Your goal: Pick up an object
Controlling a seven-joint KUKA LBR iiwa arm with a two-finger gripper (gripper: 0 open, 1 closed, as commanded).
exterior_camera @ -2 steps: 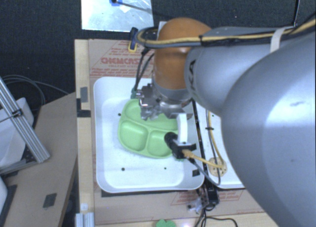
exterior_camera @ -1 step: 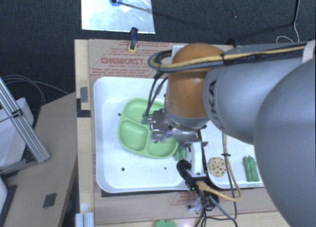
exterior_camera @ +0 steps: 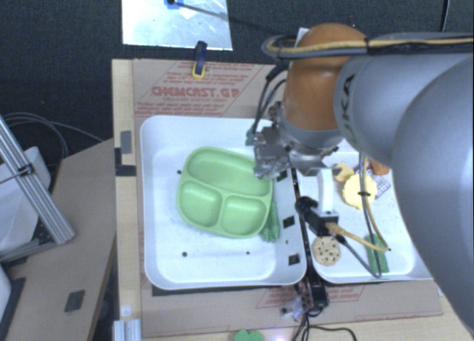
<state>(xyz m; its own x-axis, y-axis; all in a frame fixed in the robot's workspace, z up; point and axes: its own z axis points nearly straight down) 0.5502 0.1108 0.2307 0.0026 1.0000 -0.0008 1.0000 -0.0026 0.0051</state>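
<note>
Approach step | gripper (exterior_camera: 268, 163) at frame centre, over green divided tray's (exterior_camera: 222, 193) right rim in left bin (exterior_camera: 159, 206) | claw opening cannot be told | next likely: descend, close on rim

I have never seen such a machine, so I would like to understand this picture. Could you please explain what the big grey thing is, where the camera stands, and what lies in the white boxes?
The big grey thing is a robot arm with an orange band; it reaches in from the right. One fixed camera looks down at a slant. Two white bins sit side by side. The left bin holds a green tray with three compartments. The right bin holds a round cracker-like thing, something yellow and a green stick. The gripper is at the tray's right edge; what it holds, if anything, I cannot tell.
</note>
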